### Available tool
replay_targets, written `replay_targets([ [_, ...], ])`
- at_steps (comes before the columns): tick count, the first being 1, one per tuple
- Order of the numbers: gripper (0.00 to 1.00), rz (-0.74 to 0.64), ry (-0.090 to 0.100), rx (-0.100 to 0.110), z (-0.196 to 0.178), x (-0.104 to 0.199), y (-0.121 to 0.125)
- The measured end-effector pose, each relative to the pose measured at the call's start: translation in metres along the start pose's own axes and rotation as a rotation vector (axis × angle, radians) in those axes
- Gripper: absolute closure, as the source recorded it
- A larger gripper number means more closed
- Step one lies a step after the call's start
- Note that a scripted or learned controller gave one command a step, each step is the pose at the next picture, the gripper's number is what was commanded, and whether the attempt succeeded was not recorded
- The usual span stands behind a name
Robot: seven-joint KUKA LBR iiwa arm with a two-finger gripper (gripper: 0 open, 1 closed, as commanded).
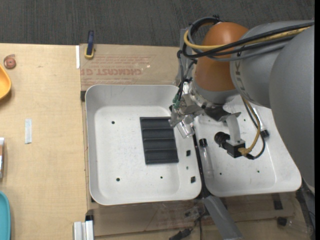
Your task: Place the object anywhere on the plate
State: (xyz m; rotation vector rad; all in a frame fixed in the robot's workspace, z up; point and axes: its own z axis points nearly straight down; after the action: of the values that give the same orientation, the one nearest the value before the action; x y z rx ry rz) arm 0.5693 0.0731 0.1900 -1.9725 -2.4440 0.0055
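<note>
Brown cardboard sheet (131, 66) behind the bins carries red print, seen reversed; it seems to read "CHEMCAST", rest illegible. Left shallow white bin (102, 184) holds a dark ribbed rectangular plate (159, 140) right of centre, with open floor to its left and front. End effector (182, 121) sits over the ridge between this bin and the right white bin (280, 176), just beside the plate's right top corner; finger opening and any load cannot be told. Tan wooden counter (45, 134) lies left.
</note>
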Motion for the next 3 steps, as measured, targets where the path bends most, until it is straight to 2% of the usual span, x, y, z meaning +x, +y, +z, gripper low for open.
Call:
replay_targets([
  [1, 1.0, 0.192, -0.001, 0.0, -0.036, 0.081, -0.03],
  [2, 1.0, -0.179, -0.001, -0.001, -0.136, 0.076, -0.017],
  [3, 1.0, -0.582, -0.002, -0.002, -0.105, 0.098, 0.048],
])
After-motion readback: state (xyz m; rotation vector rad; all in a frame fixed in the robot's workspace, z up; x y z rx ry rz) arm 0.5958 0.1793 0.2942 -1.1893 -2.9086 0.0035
